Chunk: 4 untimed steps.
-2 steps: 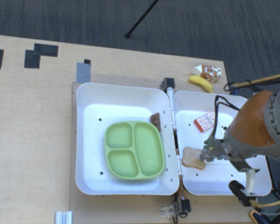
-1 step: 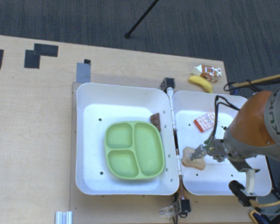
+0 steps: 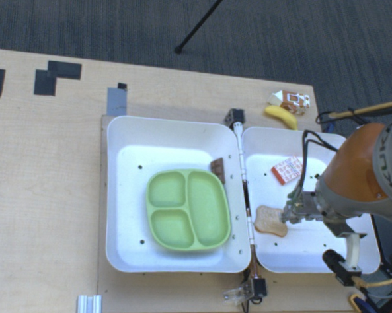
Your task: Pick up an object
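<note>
Right bin, near its left wall: toast [image 3: 271, 220] lies flat on the floor, the likely target
Progress: nothing lifted, as far as I can judge; approach looks done, grasp and raise are left
Gripper [image 3: 292, 214]: low over the toast's right edge, touching or just above it, cannot tell which; open or closed, cannot tell either
Toast look: tan, rounded slab, darker crust rim, matte, probably toy foam or plastic
Arm [image 3: 354, 175]: grey shell with orange band, smooth, bulky, covers the bin's right side
Packet [image 3: 287, 170]: red and white, flat, printed, glossy; up-bin from the toast, apart from it
Right bin [image 3: 289, 261]: white, shallow, smooth plastic, rounded corners
Left bin [image 3: 124, 201]: same make, touching the right one along a hinge-like seam
Plate [image 3: 188, 210]: pale green, three compartments, rounded, smooth plastic, sits mid left bin
Brown piece [image 3: 217, 166]: small, dark, angular, just beside the plate's top right corner
Banana [image 3: 280, 115]: yellow, curved, on the bench behind the right bin
Bench [image 3: 41, 196]: light wood grain, matte
</note>
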Available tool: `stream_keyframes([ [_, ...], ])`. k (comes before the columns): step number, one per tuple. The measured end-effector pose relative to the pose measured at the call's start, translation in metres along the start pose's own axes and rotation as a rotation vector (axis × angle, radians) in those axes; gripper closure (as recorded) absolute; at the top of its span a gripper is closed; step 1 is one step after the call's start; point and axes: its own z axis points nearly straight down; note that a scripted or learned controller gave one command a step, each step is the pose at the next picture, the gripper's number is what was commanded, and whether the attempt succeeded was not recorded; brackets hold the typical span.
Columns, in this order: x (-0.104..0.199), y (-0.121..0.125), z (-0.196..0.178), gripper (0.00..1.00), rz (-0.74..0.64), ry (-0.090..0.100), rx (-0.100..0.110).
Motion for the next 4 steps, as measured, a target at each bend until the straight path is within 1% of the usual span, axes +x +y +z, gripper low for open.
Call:
stream_keyframes([
  [1,0.000,0.000,0.000,0.00,0.001,0.000,0.000],
  [2,0.004,-0.006,0.033,0.00,0.006,-0.001,0.012],
  [3,0.004,-0.003,0.021,1.00,0.004,-0.002,0.004],
  [4,0.004,-0.003,0.021,0.00,0.005,-0.001,0.005],
])
